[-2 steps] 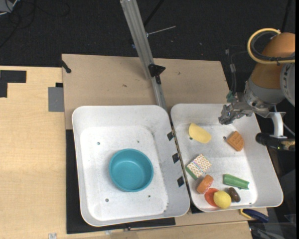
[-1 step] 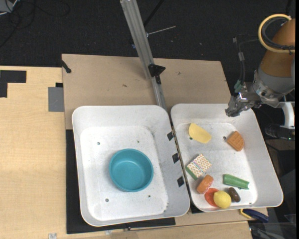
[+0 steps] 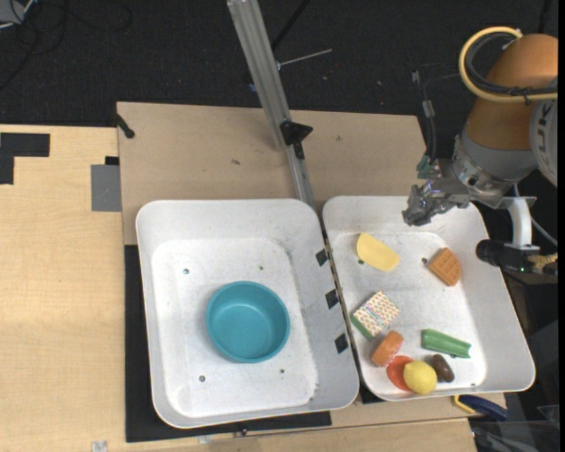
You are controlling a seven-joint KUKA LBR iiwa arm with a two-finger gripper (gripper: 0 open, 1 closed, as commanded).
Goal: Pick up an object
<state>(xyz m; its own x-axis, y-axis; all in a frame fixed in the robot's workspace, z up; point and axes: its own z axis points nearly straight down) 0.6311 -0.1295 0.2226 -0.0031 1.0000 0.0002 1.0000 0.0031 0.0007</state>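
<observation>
My bench (image 3: 56,281) is pale wood, with a brown board (image 3: 198,153) laid under two shallow white bins; behind it the floor is dark, with loose cables. A grey metal rail (image 3: 264,78) slants down from the far side toward the seam where the bins meet.

My claw (image 3: 420,207) hangs over the far edge of the right bin (image 3: 508,347), near that bin's far rim. Nothing sits between my fingers, but from this angle I cannot tell how far apart they stand.

The things I could pick all lie in the right bin. The yellow wedge (image 3: 377,252) is nearest my claw, toward the seam. The orange waffle-like piece (image 3: 444,266) lies on the other side, toward the bin's outer wall, apart from the wedge. Further toward the near rim lies a checkered block (image 3: 376,313), with an orange round piece (image 3: 387,347) touching its near corner. A green bar (image 3: 445,343) lies beside them, and at the near rim a red piece (image 3: 399,375), a yellow ball (image 3: 419,377) and a dark brown lump (image 3: 443,368) crowd together.

The left bin (image 3: 169,243) holds a teal bowl (image 3: 248,321), upright, well apart from my claw.
</observation>
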